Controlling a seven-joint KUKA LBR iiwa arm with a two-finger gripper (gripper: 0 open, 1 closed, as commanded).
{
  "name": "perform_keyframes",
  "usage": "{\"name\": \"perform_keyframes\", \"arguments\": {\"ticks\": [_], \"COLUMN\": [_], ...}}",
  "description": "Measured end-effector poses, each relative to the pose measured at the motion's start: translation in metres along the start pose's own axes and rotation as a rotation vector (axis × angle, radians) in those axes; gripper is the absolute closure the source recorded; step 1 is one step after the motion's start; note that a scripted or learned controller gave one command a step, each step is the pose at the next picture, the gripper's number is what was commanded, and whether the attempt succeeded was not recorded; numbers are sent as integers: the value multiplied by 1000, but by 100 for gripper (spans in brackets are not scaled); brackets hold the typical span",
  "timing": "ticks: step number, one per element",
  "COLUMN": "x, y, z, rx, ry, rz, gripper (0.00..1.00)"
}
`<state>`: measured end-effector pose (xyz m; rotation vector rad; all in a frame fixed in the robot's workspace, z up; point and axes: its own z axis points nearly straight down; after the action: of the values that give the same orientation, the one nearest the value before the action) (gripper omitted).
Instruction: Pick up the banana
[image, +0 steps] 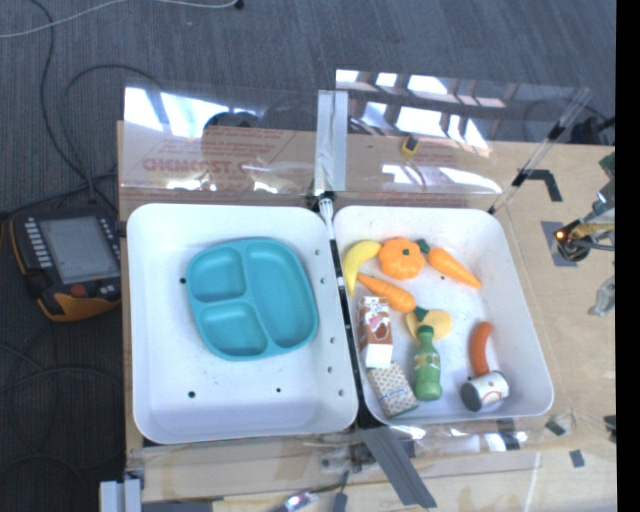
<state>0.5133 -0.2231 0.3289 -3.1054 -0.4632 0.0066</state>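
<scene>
The banana (358, 263) is yellow and curved. It lies in the upper left corner of the right bin (517, 300), close to the wall shared with the left bin. An orange fruit (402, 257) lies just right of it, and a carrot (386, 291) lies just below it, nearly touching its lower end. Nothing covers the banana.
The right bin also holds a second carrot (453, 266), a green bottle (427, 365), a red sausage (481, 346), a small can (485, 390), two small cartons (376, 331) and a yellow piece (428, 322). A teal divided plate (250, 297) lies in the left bin (160, 330).
</scene>
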Motion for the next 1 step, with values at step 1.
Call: {"name": "perform_keyframes", "arguments": {"ticks": [1], "x": [-28], "y": [-9], "z": [126], "rx": [1], "ry": [-1], "rz": [95], "gripper": [0]}}
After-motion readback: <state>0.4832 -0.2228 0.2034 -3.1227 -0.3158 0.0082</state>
